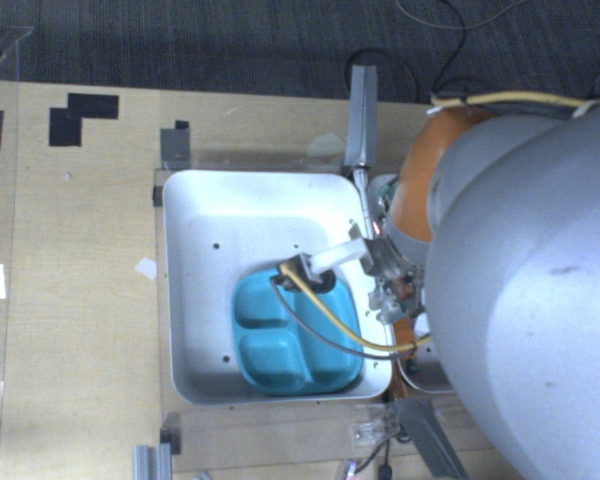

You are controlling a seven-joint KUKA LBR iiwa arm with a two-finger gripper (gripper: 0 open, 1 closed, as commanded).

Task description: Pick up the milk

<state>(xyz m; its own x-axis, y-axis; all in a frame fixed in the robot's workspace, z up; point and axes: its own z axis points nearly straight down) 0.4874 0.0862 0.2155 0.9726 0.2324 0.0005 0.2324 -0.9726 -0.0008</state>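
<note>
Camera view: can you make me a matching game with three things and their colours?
Things:
1. tray
2. bin
3. band on the arm

Colours:
A. orange
B. blue
C. white

Pairs: 1-B, 2-C, 3-A
</note>
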